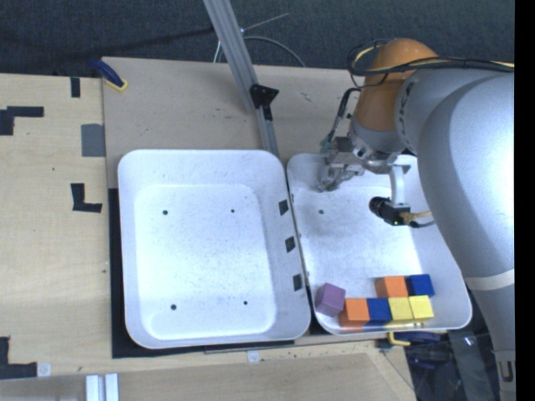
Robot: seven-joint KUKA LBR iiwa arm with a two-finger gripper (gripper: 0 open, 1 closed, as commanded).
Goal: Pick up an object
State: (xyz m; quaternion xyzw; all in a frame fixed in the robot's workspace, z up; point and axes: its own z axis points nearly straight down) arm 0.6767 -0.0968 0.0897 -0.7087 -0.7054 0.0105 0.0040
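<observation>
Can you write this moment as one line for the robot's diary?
gripper: over right bin's far end | blocks: near edge, untouched | left bin: idle

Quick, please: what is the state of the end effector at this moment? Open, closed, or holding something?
End effector: cannot be told; it sits low at the far end of the right bin, away from the blocks.

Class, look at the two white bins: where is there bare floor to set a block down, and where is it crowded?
The left bin offers bare floor wall to wall. In the right bin, the middle between the pincer and the blocks is free; its near edge is crowded.
</observation>
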